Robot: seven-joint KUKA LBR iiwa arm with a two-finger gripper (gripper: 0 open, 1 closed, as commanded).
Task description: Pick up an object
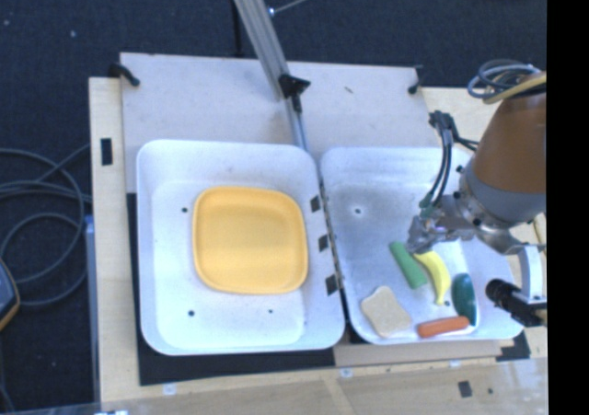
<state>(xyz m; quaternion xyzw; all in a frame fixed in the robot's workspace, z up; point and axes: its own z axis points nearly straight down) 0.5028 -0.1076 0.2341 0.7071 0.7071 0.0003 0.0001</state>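
I have the gripper (425, 235) low over the right bin (368, 185), at the end of the grey-and-orange arm (512, 151) that comes in from the right. From this slanted overhead angle I cannot tell what state the tool is in; its tip is a dark cluster against the white floor and I see nothing caught in it.

I'll place everything from the green piece (406, 263), since that is the nearest thing to the tool. It lies just below the gripper, its upper end almost under the tip, and its long axis runs from upper left to lower right. Touching its right side is the yellow banana (435, 275), curving along much the same line. Further right of the green piece, near the bin's right wall, sits a dark green object (463, 298). Below the green piece lies the tan bread slice (386, 310), and to the lower right of it an orange carrot (442, 327) lying nearly level along the front wall.

Well to the left of the green piece, in the left bin (166, 220), rests the yellow plate (249, 239).

My judgement: the green piece is the likely pick, so the move is a short step down-screen, closing across its slanted axis rather than along it, with the banana crowding one side.
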